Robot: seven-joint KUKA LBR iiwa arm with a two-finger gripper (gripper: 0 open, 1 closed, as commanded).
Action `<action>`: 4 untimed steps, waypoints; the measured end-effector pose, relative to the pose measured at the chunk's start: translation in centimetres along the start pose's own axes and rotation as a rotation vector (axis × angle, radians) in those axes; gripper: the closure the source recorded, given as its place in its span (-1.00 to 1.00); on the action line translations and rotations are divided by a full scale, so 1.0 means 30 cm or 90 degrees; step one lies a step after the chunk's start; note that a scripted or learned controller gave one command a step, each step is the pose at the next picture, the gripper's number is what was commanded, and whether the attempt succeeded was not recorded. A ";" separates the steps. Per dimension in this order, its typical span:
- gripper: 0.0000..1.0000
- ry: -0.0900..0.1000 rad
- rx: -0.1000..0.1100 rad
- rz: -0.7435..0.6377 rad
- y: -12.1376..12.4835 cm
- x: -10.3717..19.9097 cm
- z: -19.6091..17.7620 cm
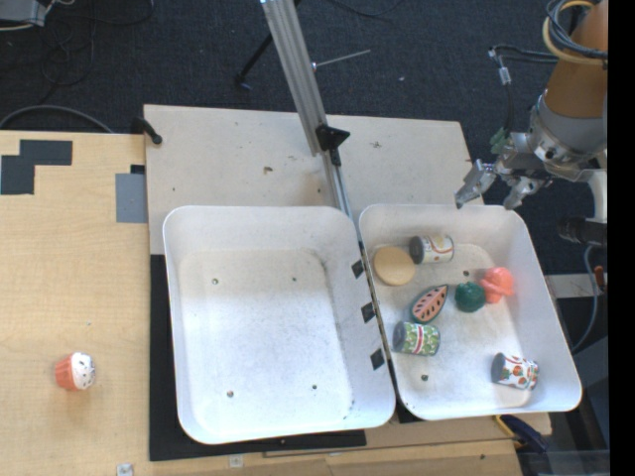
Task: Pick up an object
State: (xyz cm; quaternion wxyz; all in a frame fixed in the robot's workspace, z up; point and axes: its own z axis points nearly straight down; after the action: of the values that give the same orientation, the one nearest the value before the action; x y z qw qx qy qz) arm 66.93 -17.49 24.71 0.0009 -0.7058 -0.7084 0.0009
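The patterned cup [514, 371] is lying nearest to you in the right bin [556, 310], not yet picked; the gripper [493, 188] is hovering beyond the bin's far rim, its fingers spread and holding nothing; the whole pick is remaining.

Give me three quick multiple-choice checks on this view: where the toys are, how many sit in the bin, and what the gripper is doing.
1. Where is the tan round toy?
A. left bin
B. right bin, by its left wall
C. on the wooden table

2. How many objects lie in the right bin?
A. four
B. ten
C. seven

3. What state is the gripper in?
A. above the right bin's far rim, fingers spread, holding nothing
B. clamped on the small cupcake toy
C. pressed into the left bin

Answers: 1 B, it sits beside the divider. 2 C, seven separate items lie there. 3 A, nothing lies between the fingers.
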 end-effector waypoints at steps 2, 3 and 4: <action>-1.00 0.001 0.003 0.002 0.003 -0.023 0.202; -1.00 0.001 0.003 0.002 -0.017 -0.016 0.352; -1.00 -0.001 -0.004 0.001 -0.010 -0.015 0.448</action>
State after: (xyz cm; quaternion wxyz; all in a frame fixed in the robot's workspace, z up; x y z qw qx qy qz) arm 66.61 -17.95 11.26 -0.0019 -0.7066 -0.7076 -0.0010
